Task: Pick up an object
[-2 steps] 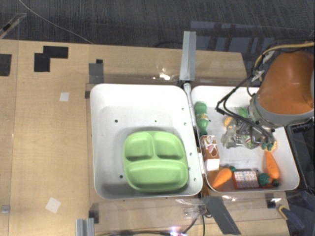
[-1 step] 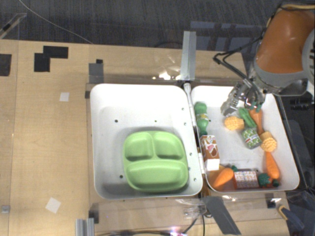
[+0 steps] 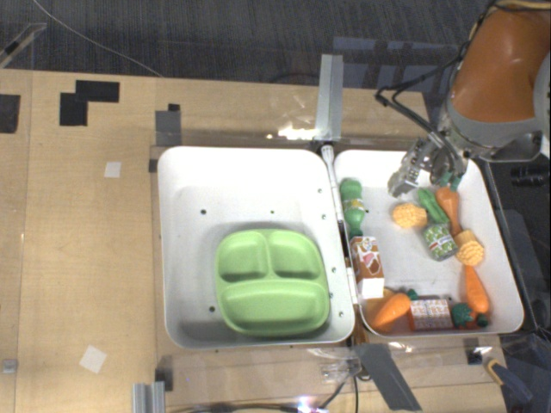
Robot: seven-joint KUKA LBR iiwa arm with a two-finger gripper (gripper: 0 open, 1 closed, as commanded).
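Orange and green toy food crowds the right bin [image 3: 508,317], where the gripper [image 3: 413,172] hovers.

Nearest, a carrot [image 3: 392,310], a red packet [image 3: 429,312] and a second carrot [image 3: 475,289] line the front wall; the left bin [image 3: 181,231] holds a green divided tray [image 3: 272,280]. Farther back lie a carton [image 3: 367,258], a green can [image 3: 440,241] and a yellow corn piece [image 3: 410,216], the likeliest target just below the gripper. I cannot tell whether the fingers are spread or clenched. Close neighbours may obstruct a clean grasp.
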